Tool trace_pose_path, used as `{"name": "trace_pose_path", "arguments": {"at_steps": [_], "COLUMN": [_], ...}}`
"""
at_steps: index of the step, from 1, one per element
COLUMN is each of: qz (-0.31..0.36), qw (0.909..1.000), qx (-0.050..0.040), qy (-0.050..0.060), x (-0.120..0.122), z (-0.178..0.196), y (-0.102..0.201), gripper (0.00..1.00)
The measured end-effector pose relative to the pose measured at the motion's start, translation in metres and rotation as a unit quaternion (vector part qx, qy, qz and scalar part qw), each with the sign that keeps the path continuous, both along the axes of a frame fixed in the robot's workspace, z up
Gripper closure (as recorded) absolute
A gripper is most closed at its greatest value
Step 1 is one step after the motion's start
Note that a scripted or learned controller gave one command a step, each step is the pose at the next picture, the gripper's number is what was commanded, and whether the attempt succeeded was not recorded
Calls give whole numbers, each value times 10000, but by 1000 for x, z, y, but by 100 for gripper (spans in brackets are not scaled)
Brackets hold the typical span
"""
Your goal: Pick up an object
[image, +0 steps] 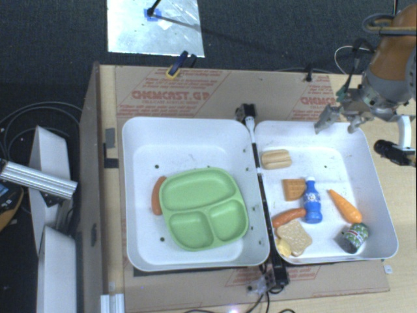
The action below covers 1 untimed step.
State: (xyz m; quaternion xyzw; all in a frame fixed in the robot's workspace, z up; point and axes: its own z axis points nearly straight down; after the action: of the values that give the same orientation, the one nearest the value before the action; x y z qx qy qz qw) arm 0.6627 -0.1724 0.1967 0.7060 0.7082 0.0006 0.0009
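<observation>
The brown cardboard-topped desk (195, 87) carries two shallow white plastic bins side by side. The left bin (189, 132) holds a light green three-compartment plastic tray (203, 207), tilted a little, with an orange-red toy sausage (157, 195) lying just beside the tray's left edge, touching or nearly so. The right bin (374, 175) holds the smaller items.

The grey arm with its orange band (391, 54) reaches in at the upper right, and its end effector (340, 119) hangs above the right bin's far rim with its two fingers spread apart and nothing between them, well clear of every object.

In the right bin, a tan toy bread roll (275, 158) lies near the far left corner. Nearer the middle, a blue plastic bottle with a white cap (313, 202) lies touching an orange cracker-like square (293, 188) on its left. An orange toy carrot (345, 205) lies apart to the right. Below it a small dark can (352, 237) rests near the front right corner (its label is too blurred to read). At front left, a second orange-red sausage (287, 216) touches a slice of toy bread (296, 238).
</observation>
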Motion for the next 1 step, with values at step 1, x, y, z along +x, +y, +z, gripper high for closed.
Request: {"name": "trace_pose_path", "arguments": {"at_steps": [1], "qz": [-8], "qw": [10000], "qx": [2], "qy": [4], "x": [-64], "z": [-112], "y": [21], "gripper": [0]}}
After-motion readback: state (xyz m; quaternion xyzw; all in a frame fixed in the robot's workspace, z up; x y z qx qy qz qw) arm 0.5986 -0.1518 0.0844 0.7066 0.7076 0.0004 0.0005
